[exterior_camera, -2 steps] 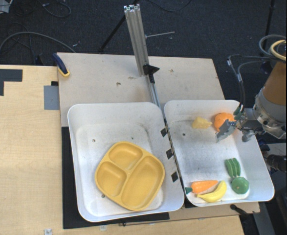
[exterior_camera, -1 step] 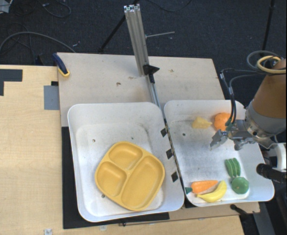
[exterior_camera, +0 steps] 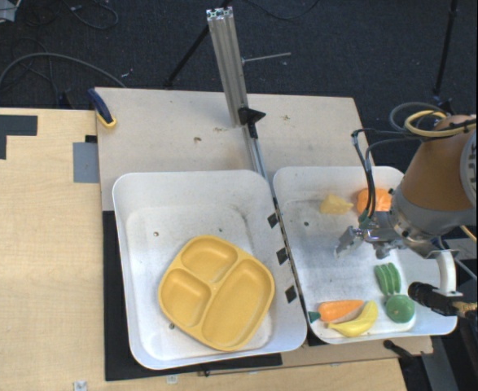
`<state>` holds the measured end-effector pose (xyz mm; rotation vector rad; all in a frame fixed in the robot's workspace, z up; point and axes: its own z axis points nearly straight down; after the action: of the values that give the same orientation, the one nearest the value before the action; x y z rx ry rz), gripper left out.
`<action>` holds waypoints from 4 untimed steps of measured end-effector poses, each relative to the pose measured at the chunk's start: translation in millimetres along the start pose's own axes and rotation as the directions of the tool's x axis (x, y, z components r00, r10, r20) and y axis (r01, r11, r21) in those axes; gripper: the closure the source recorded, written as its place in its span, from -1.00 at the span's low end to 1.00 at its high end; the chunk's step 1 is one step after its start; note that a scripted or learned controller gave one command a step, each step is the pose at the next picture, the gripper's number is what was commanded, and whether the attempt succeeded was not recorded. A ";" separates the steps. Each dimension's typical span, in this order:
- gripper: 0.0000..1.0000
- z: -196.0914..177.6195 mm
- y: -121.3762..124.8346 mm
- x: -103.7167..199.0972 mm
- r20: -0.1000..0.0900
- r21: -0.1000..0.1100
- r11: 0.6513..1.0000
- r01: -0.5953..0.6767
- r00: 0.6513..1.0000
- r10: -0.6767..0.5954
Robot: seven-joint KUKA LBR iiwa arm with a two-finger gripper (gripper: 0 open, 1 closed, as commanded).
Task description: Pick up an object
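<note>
- The end effector (exterior_camera: 354,241) is seen low over the right bin (exterior_camera: 324,300), in its middle part; whether its fingers are apart or together cannot be told, and nothing is seen between them.
- Six small things are counted in the right bin.
- A pale yellow piece (exterior_camera: 335,205) lies near the bin's far edge, just beyond the end effector and apart from it.
- An orange fruit (exterior_camera: 367,199) lies beside that piece, partly hidden by a black cable and the arm's wrist.
- A green ridged vegetable (exterior_camera: 388,278) lies toward the bin's near right corner, near the end effector on its right-hand side.
- A green round fruit (exterior_camera: 399,308) is placed just behind the vegetable, toward the near edge.
- An orange carrot (exterior_camera: 339,309) and a yellow banana (exterior_camera: 357,322) lie touching at the near edge, well apart from the end effector.
- The left bin (exterior_camera: 141,218) holds one yellow divided plate (exterior_camera: 216,291), with three compartments, set toward the bin's near right corner.
- Two white bins are counted side by side on the counter (exterior_camera: 165,129).
</note>
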<state>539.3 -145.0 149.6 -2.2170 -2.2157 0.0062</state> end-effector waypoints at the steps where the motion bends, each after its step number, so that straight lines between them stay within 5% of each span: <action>1: -1.00 44.9 2.7 5.2 0.002 -0.008 1.000 -0.002 1.000 0.002; 2: 1.00 38.1 0.9 4.8 0.000 -0.001 1.000 -0.006 1.000 0.006; 4: 1.00 -81.8 4.7 -7.0 0.004 -0.012 1.000 0.002 1.000 -0.002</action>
<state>544.7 -152.2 231.4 -2.2228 -2.2258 -0.0036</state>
